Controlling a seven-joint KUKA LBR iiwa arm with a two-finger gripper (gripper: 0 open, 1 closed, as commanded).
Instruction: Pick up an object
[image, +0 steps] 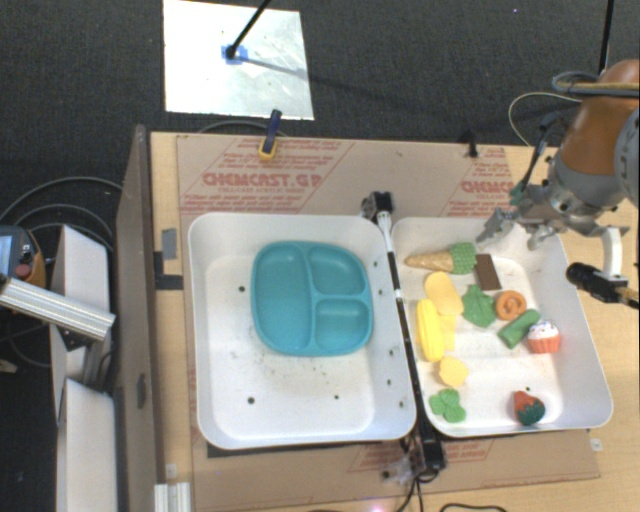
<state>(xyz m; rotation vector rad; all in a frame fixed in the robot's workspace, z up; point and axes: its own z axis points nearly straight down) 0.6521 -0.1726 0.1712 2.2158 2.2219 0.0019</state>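
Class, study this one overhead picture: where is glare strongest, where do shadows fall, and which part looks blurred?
Camera view: strongest glare on the shiny sheet at the top; soft shadow under the teal plate in the left bin; the arm at right looks slightly blurred, the toy food fairly sharp.

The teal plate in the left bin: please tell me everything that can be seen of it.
The teal plate is a rounded, squarish divided dish with three compartments: one large on its left, two smaller on its right. It looks like smooth matte plastic. It lies flat, right side up, near the middle of the left bin, slightly toward the back. Nothing lies in it, and only the bin floor touches it.
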